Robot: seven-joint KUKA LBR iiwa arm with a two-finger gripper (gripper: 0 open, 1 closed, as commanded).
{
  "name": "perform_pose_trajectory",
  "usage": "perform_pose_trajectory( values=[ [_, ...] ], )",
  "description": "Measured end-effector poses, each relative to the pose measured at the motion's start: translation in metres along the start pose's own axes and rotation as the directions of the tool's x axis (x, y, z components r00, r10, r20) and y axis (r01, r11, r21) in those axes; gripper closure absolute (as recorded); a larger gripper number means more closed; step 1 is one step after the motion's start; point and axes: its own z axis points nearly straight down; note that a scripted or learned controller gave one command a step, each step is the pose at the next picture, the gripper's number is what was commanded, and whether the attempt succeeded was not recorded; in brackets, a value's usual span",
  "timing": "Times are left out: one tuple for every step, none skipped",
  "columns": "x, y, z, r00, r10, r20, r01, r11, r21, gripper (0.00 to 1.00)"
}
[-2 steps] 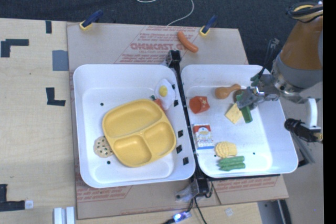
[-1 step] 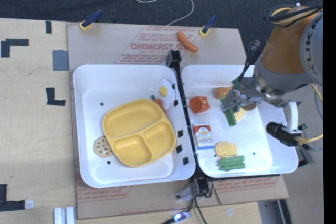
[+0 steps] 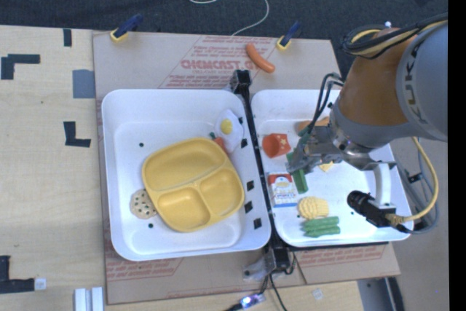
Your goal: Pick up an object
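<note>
Over the right bin [image 3: 378,233], the grey arm [image 3: 397,95] with its orange band reaches in from the right, and its claw [image 3: 304,159] hangs low near the bin's left side. I cannot tell from where I stand whether the claw is open or closed, as the wrist hides much of it. Just left of the claw lies a red toy pepper [image 3: 276,144], and below it sits a small red and white carton [image 3: 282,189]. Near the bin's lower edge rest a yellow corn cob [image 3: 313,207] and, just beneath it, green beans [image 3: 321,227], close together. A green strip [image 3: 300,180] pokes out beside the carton, under the claw.

Across the divider, the left bin [image 3: 116,156] holds a yellow divided plate [image 3: 192,183], a round cookie [image 3: 142,204] tucked against the plate's lower left rim, and a fried egg [image 3: 228,128] near the upper right corner. Behind the bins, an orange sausage [image 3: 260,58] lies on the cardboard sheet [image 3: 204,58] covering the tabletop [image 3: 44,178].
</note>
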Motion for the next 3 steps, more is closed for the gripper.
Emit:
perform_pose_trajectory(
  values=[
    [0.0,0.012,-0.015,1.0,0.001,0.001,-0.001,1.0,-0.003,1.0],
    [0.001,0.015,-0.011,1.0,0.002,0.001,-0.002,1.0,-0.003,1.0],
    [-0.005,0.004,0.004,1.0,0.003,0.002,-0.003,1.0,-0.001,1.0]
  ],
)
